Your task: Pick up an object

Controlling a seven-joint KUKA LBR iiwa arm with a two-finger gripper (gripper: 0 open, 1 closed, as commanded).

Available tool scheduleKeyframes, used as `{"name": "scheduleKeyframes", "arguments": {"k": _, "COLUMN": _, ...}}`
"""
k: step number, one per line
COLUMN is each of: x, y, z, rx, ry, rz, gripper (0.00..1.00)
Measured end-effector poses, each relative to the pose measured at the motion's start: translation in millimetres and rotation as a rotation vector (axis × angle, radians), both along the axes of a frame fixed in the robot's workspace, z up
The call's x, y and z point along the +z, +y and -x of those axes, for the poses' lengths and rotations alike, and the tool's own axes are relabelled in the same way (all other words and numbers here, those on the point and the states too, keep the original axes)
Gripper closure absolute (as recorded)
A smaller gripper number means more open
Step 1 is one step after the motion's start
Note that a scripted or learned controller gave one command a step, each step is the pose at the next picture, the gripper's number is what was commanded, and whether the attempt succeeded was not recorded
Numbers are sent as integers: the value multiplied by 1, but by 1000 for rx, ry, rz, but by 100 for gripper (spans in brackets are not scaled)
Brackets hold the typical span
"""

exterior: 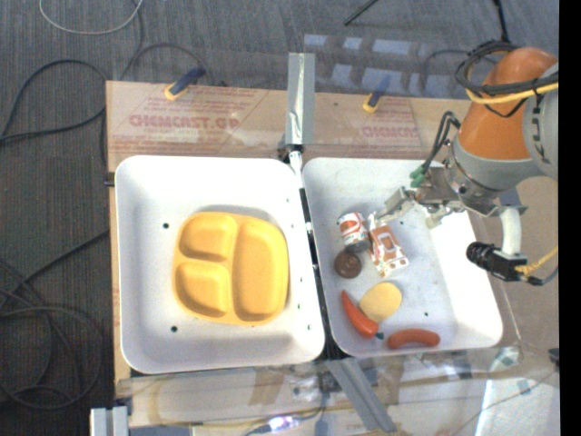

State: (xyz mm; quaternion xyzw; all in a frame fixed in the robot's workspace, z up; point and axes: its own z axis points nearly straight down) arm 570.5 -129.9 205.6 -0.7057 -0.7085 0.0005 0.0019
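My gripper (396,205) hangs over the upper middle of the right bin (472,312), reaching in from the right. Just left of and below its tip lie a red-and-white can (352,227) and a small red-and-white carton (387,250), side by side. A brown round piece (348,263) sits below the can. Nearer the front are a yellow oval piece (380,300), a red sausage (356,313) and a second red sausage (413,338). I see nothing held at the gripper's tip.
The left bin (145,198) holds a yellow divided tray (232,266). A metal divider (300,107) runs between the bins at the back. Cardboard (200,121) lies under both bins, and cables trail on the floor at the left.
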Motion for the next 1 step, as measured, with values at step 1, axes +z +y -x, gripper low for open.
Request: {"name": "scheduleKeyframes", "arguments": {"k": 1, "x": -84, "y": -7, "z": -30, "rx": 23, "ry": -35, "rz": 9, "gripper": 0}}
